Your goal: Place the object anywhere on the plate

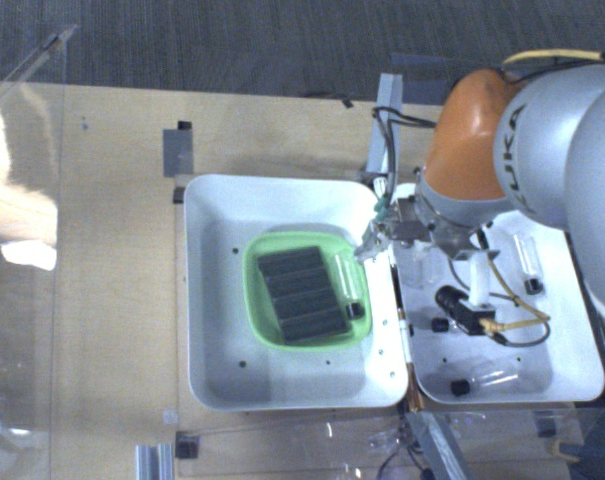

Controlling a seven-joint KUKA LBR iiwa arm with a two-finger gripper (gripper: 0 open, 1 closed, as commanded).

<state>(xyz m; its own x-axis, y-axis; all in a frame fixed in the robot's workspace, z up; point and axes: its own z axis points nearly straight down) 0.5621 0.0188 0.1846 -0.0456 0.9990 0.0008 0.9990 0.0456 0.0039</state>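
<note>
A green plate (259,320) sits in the left bin (214,368). On it lies a dark ridged block (302,294). Along the plate's right side lies a clear tube (349,280) with a black cap (357,310) at its near end. My gripper (368,245) hangs over the plate's far right rim, right above the tube's far end. The wrist hides whether it touches the tube.
The right bin (572,373) holds a clear tube (526,255) at the back right and another clear tube (490,377) with a black cap (460,387) near the front. The arm's grey and orange body covers the right bin's far side.
</note>
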